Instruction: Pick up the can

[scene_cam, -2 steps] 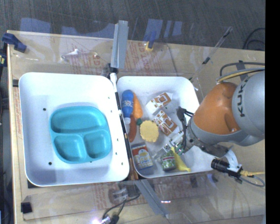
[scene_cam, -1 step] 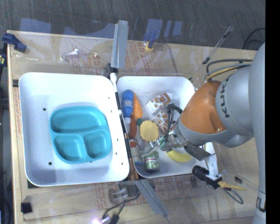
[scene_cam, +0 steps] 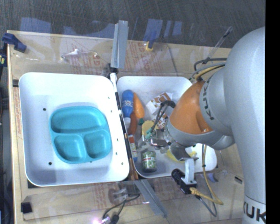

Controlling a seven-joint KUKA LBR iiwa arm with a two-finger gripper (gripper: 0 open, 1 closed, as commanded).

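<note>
can [scene_cam: 149, 161] upright — bottle [scene_cam: 127, 102], carrot [scene_cam: 138, 108] behind it

The can [scene_cam: 149, 160] stands upright in the right bin's [scene_cam: 144, 174] near-left corner, a small tin with a greenish label, its round top facing up.

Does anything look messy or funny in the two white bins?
Yes. The right white bin is jumbled: a blue bottle, an orange carrot-shaped toy and a small green-labelled can crowd together.
</note>
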